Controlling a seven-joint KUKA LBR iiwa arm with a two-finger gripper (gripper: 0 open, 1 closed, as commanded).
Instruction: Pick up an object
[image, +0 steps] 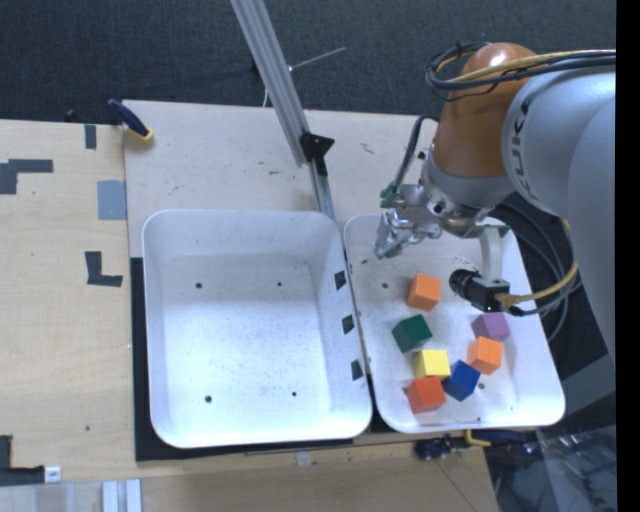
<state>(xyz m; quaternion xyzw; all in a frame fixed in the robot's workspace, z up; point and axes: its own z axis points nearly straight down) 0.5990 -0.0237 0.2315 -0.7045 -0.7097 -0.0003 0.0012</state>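
The right bin (530, 390) holds several small blocks: an orange one (424, 291), a green one (411, 332), a yellow one (433, 363), a blue one (462, 380), a red-orange one (425, 394), a second orange one (485, 354) and a purple one (491, 325). My gripper (391, 243) hangs over the bin's far left corner, above and to the left of the first orange block. Nothing shows between its fingers.
The left bin (250, 330) lies beside the right one, sharing a middle wall. A slanted metal rail (285, 90) runs down to the bins' far edge. The arm's grey and orange body (500, 110) covers the right bin's far right side.
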